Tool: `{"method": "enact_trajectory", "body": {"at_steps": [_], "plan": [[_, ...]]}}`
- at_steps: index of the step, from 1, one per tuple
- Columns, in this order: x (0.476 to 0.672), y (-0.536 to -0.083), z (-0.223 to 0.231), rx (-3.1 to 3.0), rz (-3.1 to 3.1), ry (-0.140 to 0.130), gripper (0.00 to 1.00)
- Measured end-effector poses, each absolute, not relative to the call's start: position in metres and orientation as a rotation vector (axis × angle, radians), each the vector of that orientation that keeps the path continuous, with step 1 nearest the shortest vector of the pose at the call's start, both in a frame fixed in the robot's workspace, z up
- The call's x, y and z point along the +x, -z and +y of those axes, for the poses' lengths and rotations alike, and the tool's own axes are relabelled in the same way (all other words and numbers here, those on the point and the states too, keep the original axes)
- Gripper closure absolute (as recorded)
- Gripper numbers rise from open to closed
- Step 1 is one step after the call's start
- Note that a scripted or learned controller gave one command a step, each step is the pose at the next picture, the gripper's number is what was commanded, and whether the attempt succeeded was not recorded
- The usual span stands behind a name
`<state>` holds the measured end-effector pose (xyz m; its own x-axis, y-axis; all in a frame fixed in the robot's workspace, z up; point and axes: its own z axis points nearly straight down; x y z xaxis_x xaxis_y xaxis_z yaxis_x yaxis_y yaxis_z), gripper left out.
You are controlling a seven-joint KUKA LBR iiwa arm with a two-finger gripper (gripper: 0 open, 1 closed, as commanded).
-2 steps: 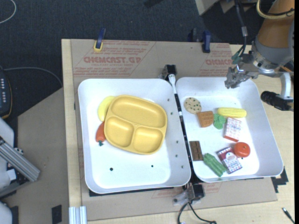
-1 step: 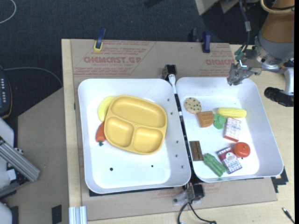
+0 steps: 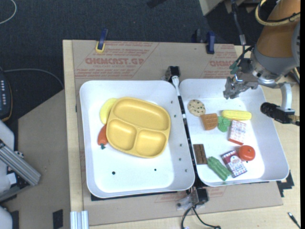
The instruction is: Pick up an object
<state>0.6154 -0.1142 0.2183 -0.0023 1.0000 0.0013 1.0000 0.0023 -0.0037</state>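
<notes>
Jaws state unclear, poised above right bin (image 3: 271, 128), corn cob (image 3: 237, 114) below.

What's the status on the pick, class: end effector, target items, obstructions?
End effector above right bin's far edge, holding nothing visible. Cookie, corn, tomato lying untouched. Nothing in the way.

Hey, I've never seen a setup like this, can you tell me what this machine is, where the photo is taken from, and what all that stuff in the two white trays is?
This is one photo from a camera fixed above a workbench, looking down at a slant. The grey and orange thing at the right is a robot arm; its gripper hovers over the right bin, holding nothing visible. That bin holds toy food: a cookie, corn, a tomato, a chocolate bar and small packets. The left bin holds a yellow divided plate, lying over a banana and a red pepper.
</notes>
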Motion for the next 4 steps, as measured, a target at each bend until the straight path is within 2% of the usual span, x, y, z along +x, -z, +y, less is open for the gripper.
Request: {"method": "enact_trajectory", "body": {"at_steps": [1,2,3,4], "plan": [[0.585,-0.235,-0.074,-2.215,-2.223,-0.001,1.0],[0.575,-0.229,-0.068,-2.219,-2.22,-0.003,1.0],[0.585,-0.233,-0.069,-2.222,-2.224,0.002,1.0],[0.574,-0.225,-0.068,-2.222,-2.218,-0.002,1.0]]}}
